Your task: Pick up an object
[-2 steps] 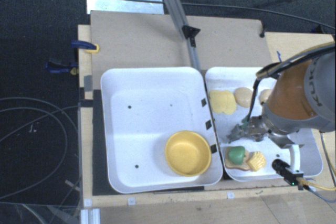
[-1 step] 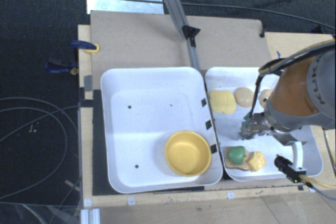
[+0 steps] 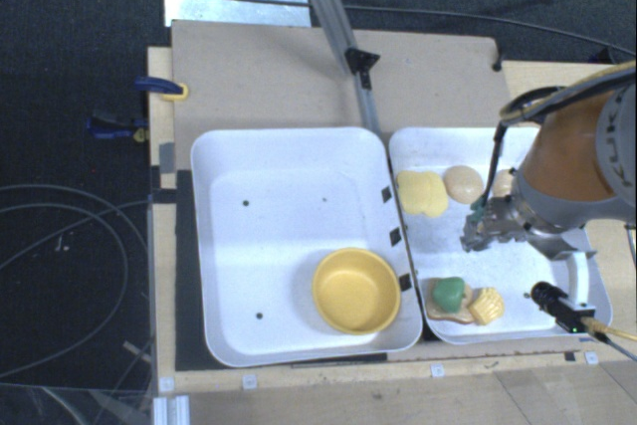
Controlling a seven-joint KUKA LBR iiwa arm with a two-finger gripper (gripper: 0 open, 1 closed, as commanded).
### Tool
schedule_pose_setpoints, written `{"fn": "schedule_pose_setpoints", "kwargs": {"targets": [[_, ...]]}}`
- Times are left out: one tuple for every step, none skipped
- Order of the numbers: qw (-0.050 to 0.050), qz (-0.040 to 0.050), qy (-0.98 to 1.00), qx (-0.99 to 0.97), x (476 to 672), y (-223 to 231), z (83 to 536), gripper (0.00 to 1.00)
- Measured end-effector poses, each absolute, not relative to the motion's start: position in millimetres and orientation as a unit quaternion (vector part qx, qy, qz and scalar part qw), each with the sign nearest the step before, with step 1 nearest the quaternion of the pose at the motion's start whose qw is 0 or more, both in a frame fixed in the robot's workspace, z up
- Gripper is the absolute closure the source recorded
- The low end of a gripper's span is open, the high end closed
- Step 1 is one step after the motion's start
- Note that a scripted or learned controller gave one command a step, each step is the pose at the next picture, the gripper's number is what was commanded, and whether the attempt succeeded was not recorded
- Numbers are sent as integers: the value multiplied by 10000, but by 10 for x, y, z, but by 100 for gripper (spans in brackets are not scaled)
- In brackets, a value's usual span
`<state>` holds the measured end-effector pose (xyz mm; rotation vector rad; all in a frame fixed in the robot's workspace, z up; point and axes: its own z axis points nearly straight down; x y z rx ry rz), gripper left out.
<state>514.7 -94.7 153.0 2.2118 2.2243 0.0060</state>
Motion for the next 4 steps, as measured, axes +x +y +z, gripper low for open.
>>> {"fn": "schedule_pose_setpoints", "kwargs": {"targets": [[30, 21, 7089, 7053, 5210, -950, 1972, 100], [25, 18, 7089, 7053, 5228, -951, 2329, 100], [5, 12, 7107, 7035, 5378, -422, 2227, 100], [3, 16, 7111, 7031, 5508, 198, 2253, 100]]}}
